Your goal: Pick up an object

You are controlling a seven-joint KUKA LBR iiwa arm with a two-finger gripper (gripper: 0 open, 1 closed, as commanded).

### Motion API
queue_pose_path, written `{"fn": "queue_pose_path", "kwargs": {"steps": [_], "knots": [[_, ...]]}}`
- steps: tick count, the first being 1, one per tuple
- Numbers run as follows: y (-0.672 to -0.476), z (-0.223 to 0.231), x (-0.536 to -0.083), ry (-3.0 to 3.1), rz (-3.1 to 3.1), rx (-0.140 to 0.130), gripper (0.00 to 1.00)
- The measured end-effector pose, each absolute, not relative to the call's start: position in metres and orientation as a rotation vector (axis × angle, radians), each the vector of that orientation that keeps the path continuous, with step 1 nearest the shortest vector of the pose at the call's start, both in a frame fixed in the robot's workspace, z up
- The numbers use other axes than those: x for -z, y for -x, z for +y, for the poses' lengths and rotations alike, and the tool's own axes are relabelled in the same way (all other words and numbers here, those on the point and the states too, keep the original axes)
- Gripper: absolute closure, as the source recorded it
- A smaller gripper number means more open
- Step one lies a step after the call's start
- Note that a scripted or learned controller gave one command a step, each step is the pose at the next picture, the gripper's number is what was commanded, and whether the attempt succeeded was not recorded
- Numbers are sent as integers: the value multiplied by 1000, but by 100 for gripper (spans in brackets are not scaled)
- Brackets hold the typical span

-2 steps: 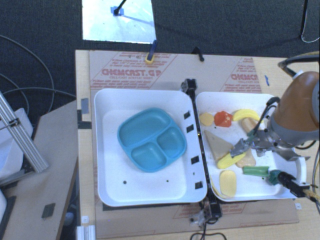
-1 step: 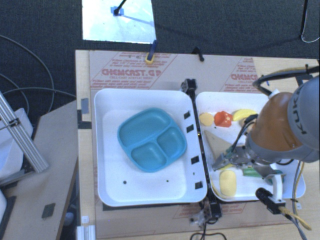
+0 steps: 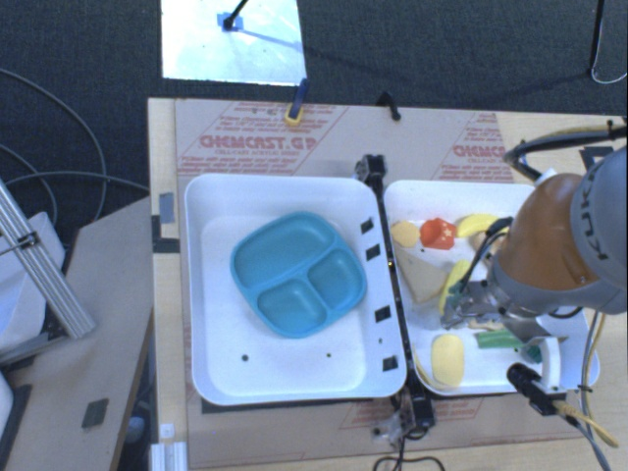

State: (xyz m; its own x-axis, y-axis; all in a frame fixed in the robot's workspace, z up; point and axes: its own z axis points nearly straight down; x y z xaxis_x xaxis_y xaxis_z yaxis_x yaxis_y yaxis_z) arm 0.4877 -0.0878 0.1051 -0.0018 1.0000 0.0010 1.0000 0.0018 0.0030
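Cardboard-covered worktop [image 3: 255,140] on dark carpet, left white bin [image 3: 211,361] holding a blue divided plate [image 3: 297,273], right bin [image 3: 412,199] with red tomato [image 3: 438,232], yellow pieces, pale yellow lemon [image 3: 447,358] near its front, gripper [image 3: 469,307] lowered among them, finger state cannot be told.

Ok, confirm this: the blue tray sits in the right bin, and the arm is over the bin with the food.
Not quite. The camera view shows the blue tray in the left bin, not the right one. The rest holds: the arm is over the right bin, where the food lies.
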Motion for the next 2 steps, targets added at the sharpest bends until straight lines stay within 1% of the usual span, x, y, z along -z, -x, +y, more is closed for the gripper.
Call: {"fn": "queue_pose_path", "kwargs": {"steps": [1, 2], "knots": [[-488, -15, -189, -2205, 2231, -12, 100], [-488, 58, -249, -2204, 2234, -13, 100]]}}
